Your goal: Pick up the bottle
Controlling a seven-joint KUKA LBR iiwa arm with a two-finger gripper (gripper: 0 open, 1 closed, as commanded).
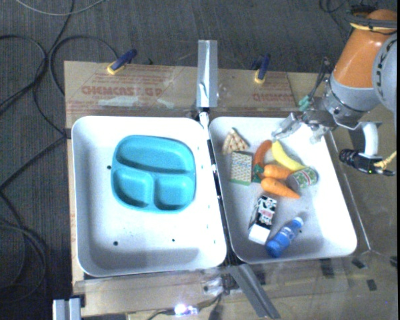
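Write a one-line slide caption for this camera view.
End effector hovers over the right bin's far corner; the bottle lies near the front, left bin holding a blue tray.

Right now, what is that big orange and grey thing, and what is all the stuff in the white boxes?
That is a robot arm. One camera looks down on it from above. Its claw hangs over the back of the right bin. That bin has a blue bottle, a little milk carton, carrots, a banana and a can. The left bin holds a blue tray. The robot should pick up the bottle, but it isn't holding it.
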